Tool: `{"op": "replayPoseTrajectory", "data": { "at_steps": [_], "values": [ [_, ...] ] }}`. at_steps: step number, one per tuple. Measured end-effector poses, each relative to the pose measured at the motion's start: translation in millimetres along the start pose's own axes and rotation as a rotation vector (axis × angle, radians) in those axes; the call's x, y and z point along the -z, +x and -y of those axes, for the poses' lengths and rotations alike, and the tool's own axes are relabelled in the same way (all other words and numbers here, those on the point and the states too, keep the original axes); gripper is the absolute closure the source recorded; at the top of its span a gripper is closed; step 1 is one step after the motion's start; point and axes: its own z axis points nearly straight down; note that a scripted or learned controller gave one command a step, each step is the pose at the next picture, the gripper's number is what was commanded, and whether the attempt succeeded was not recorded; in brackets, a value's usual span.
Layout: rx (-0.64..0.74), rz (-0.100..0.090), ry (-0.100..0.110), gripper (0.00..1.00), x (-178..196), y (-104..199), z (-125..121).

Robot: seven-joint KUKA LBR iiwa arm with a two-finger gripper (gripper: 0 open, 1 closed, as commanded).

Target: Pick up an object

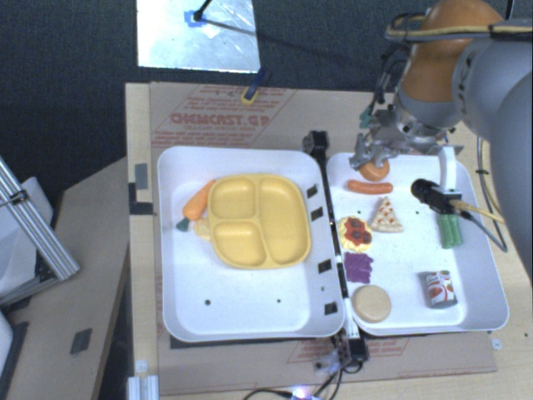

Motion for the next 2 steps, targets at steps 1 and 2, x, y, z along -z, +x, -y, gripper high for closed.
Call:
{"op": "replayPoseTrajectory", "data": {
  "at_steps": [1, 2],
  "values": [
    [0.000, 0.000, 0.000, 1.00, 5.6, -2.7, -17.3],
    [-0.001, 0.000, 0.002, 1.00, 4.5, 14.4, -16.4]
  ]
}}
